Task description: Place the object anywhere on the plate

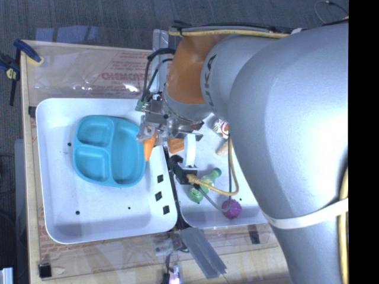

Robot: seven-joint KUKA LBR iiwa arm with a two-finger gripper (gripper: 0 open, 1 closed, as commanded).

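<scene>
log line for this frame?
arm: over bin divider | pincer: at plate's right edge | carrot: at pincer, grip unclear | plate: left bin

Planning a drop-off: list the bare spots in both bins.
Free: left bin floor in front of and left of the blue plate. Plate compartments look bare too. Crowded: right bin, with a purple ball, green pieces and the arm overhead.

The grey arm [284, 117] reaches in from the right, bulky and close to the camera, its orange band [186, 76] above the wrist. The gripper [155, 136] points down-left.
</scene>
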